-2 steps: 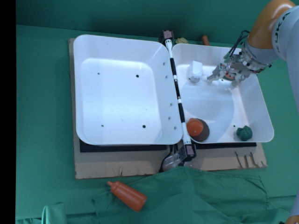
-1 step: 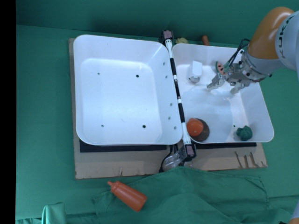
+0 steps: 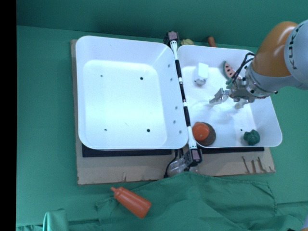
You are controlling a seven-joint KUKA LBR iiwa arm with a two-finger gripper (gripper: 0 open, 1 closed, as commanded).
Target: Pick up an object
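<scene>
My claw [image 3: 229,99] hangs over the middle of the right bin [image 3: 269,129], fingers spread and pinching nothing; one finger [image 3: 217,97] reaches toward the divider, the other [image 3: 239,104] toward the bin's far wall. Under the gap between them I see only bare white floor.

The candidates lie around me rather than beneath me. A white block [image 3: 201,73] sits just up and left, near the bin's back. A watermelon slice [image 3: 229,70] leans by the back wall, close to my wrist. An orange-and-brown round thing [image 3: 203,133] rests in the front corner beside the divider, and a dark green lump [image 3: 251,137] sits in the opposite front corner. The left bin [image 3: 96,52] lies well apart.

The plain risk, as I judge it: closing here would grab air. If I drop toward the white block, one finger may land on top of it and shove it instead of straddling it. The round thing looks likely to roll or squirt out of a two-finger pinch (its curved sides give little to bite on), and it sits so near the wall that a finger could strike the rim. The watermelon slice looks thin; against the wall it may simply tip.
</scene>
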